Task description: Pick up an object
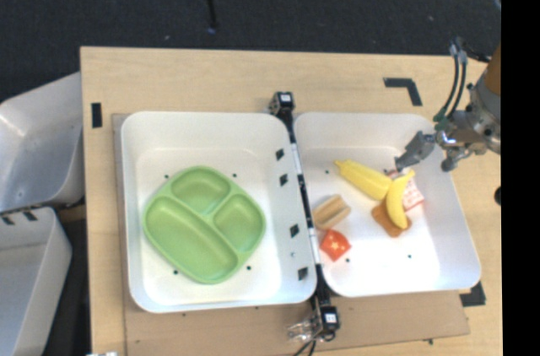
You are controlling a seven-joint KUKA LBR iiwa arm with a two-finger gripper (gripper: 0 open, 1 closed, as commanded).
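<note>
The right bin (439,261) holds several toy foods. A yellow banana (361,177) lies near its middle, and a second curved yellow piece (396,201) rests over an orange slab (386,222) beside a small pink and white item (413,194). A tan bun (331,211) and a red piece (335,245) lie close to the divider. My gripper (426,160) hangs over the bin's upper right part, just right of the yellow pieces. It is open, with nothing between its fingers, and one dark finger (412,152) slants down toward the curved yellow piece.
A green divided plate (204,223) sits in the left bin (135,135). A black-clipped divider (295,194) separates the two bins. Cables (456,84) run along the arm at the right edge. The wooden bench (211,76) surrounds the bins.
</note>
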